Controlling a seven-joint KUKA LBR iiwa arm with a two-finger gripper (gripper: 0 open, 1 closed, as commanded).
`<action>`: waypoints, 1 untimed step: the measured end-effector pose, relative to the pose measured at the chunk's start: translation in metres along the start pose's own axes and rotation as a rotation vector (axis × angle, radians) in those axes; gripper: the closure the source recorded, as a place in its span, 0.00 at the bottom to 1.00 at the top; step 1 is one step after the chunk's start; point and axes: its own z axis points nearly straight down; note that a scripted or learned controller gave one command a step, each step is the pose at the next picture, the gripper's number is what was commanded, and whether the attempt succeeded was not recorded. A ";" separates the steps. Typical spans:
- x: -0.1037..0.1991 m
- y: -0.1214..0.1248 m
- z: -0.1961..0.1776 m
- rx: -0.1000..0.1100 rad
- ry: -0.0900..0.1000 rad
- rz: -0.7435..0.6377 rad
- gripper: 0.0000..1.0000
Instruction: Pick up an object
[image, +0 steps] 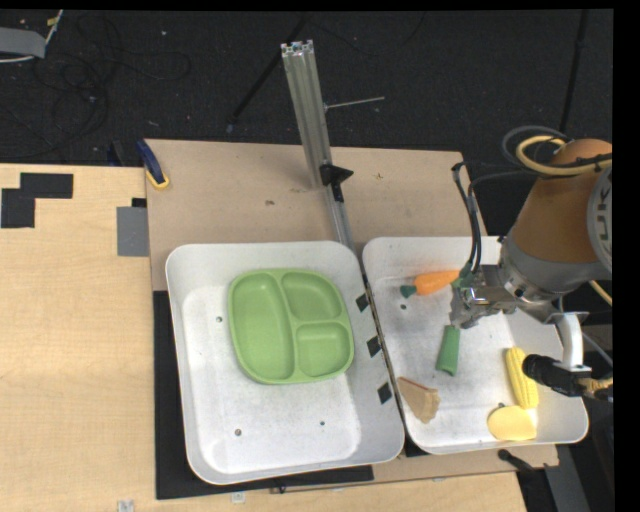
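Your pincer (463, 312) is hovering just above the green cylindrical plastic piece (448, 350); you cannot tell its state. Nothing is looking lifted, so grasping is remaining.

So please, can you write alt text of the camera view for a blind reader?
The gripper hangs over the right bin, just above a green stick, near a carrot, corn, a lemon and a brown wedge. The left bin holds a green divided plate.
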 end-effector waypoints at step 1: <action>0.003 0.004 -0.043 -0.001 0.000 -0.001 1.00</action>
